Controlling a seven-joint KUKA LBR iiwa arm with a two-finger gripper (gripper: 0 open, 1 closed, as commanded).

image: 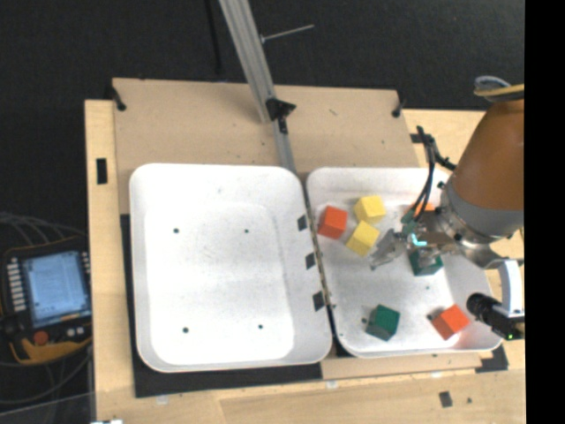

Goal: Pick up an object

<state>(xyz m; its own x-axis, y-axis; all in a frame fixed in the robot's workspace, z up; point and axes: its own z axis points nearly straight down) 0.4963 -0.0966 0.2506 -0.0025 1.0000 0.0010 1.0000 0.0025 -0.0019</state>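
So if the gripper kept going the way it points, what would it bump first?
Probably the lower yellow block. The gripper points left across the right bin, and that block sits just ahead. Depth is unclear, so it might pass above.

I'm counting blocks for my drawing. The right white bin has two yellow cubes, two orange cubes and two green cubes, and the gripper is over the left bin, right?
Not quite. The camera view shows the gripper over the right white bin, not the left white bin. The rest stands: two yellow cubes, two orange cubes, two green cubes.
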